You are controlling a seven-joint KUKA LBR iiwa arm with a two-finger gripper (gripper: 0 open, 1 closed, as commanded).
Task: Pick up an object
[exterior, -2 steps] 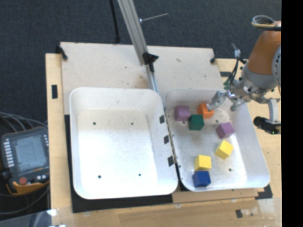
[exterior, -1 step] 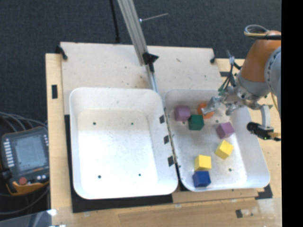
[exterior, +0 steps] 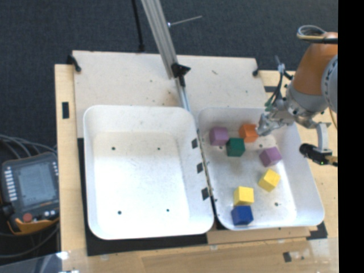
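The right bin [exterior: 304, 203] holds several small cubes: an orange one [exterior: 247, 132], a green one [exterior: 235, 147], two purple ones [exterior: 218, 135] [exterior: 270, 156], two yellow ones [exterior: 269, 180] [exterior: 244, 195] and a blue one [exterior: 242, 215]. My gripper [exterior: 265, 125] hangs low at the bin's far side, its tip just right of the orange cube and close against it. The grey arm with its orange band [exterior: 314, 67] comes in from the upper right.
The left bin [exterior: 142, 172] lies beside the right one, with a dividing rim [exterior: 203, 169] between them. A slanted metal post [exterior: 162, 33] rises behind the bins. A handheld pendant [exterior: 31, 189] rests off the bench at the left.
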